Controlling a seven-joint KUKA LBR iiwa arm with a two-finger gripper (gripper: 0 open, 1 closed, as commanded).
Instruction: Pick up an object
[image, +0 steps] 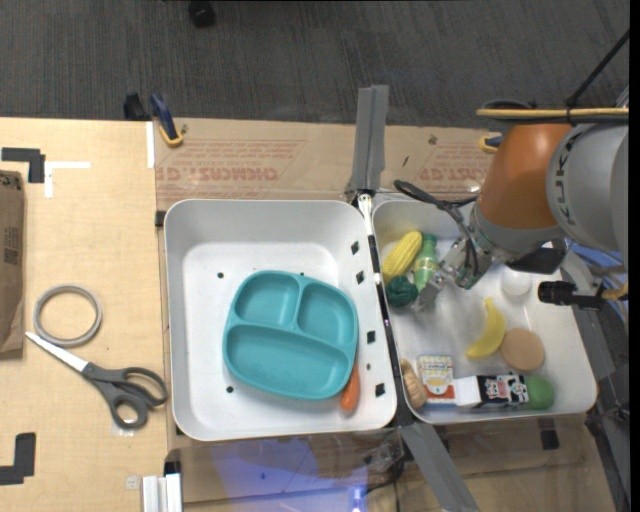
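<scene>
The right bin (575, 375) holds several toys. A yellow corn cob (402, 253) lies at its left wall, above a dark green piece (402, 291). A pale green bottle (427, 266) is next to the corn. A banana (488, 331) and a tan round piece (522, 351) lie further right. My gripper (450, 275) hangs low in the bin's upper left part, just right of the pale green bottle and close to it. I see nothing held in it.
Along the right bin's front edge are a small box (435, 374), a black and white carton (497, 388) and a green ball (538, 392). The left bin (190, 300) holds a teal divided plate (292, 335) and a carrot (349, 392). Scissors (105, 378) and a tape roll (67, 314) lie on the bench.
</scene>
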